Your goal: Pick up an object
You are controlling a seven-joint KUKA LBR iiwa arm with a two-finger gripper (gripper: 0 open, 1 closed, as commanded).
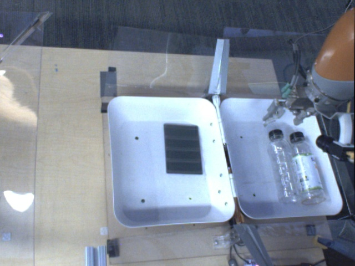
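Two clear plastic bottles with black caps lie side by side in the right bin (249, 165): a plain bottle (282, 168) and a labelled bottle (306, 172) to its right. A dark ribbed rectangular block (183, 148) lies flat in the middle of the left bin (133, 193). My gripper (287, 114) hangs over the far part of the right bin, just beyond the two bottle caps. It is open, its fingers spread with nothing between them.
The grey arm with its orange band (335, 49) comes in from the upper right over the right bin's far corner. A metal divider post (218, 71) rises behind the seam between the bins. Wooden bench surface (55, 148) lies to the left.
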